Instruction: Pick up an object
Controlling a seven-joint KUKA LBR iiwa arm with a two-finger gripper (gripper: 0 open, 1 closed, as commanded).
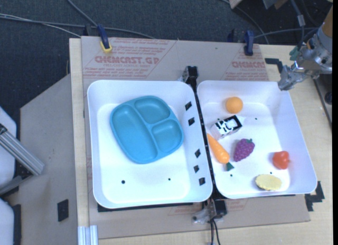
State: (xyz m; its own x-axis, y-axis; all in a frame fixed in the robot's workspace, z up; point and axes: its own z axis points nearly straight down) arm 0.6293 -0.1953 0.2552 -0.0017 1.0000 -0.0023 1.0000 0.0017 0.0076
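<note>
The right bin (296,133) holds several small objects: an orange ball (233,104), a black-and-white block (227,125), a toy carrot (218,149), a purple grape bunch (243,149), a red tomato-like piece (281,159) and a yellow piece (269,182). My gripper (288,78) hangs at the bin's far right corner, over the rim, apart from all of them. Nothing shows between its fingers.
The left bin (105,180) carries a blue divided plate (147,129). Black clips run along the seam between the bins (196,133). Blue-and-yellow clamps (104,40) hold the board at the back. Cables lie on the dark floor behind.
</note>
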